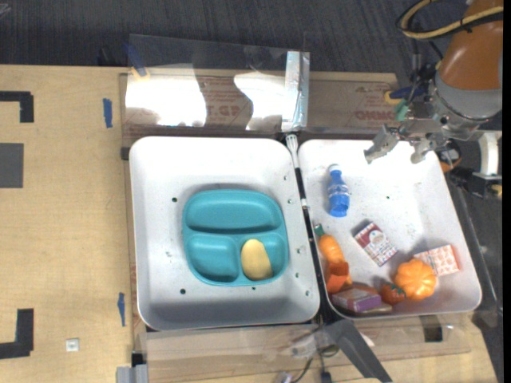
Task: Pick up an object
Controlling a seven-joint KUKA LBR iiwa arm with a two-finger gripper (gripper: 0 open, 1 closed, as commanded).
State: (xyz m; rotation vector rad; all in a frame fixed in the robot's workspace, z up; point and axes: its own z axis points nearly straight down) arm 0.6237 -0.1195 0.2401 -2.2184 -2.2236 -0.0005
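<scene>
Blue bottle (338,191) lies below open, empty gripper (397,149).

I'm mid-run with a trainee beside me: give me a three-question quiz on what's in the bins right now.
1. True or false: the yellow potato-like item lies in a compartment of the teal tray.
2. Which bin holds the blue bottle? A) left bin B) right bin C) neither
3. Fill in: the gripper hovers over the right bin's ____ edge in the camera view, with nothing between its spread fingers.

Key: 1 true. 2 B; the bottle lies beside the divider, above the small red-and-white carton and the orange pumpkin. 3 top.
</scene>
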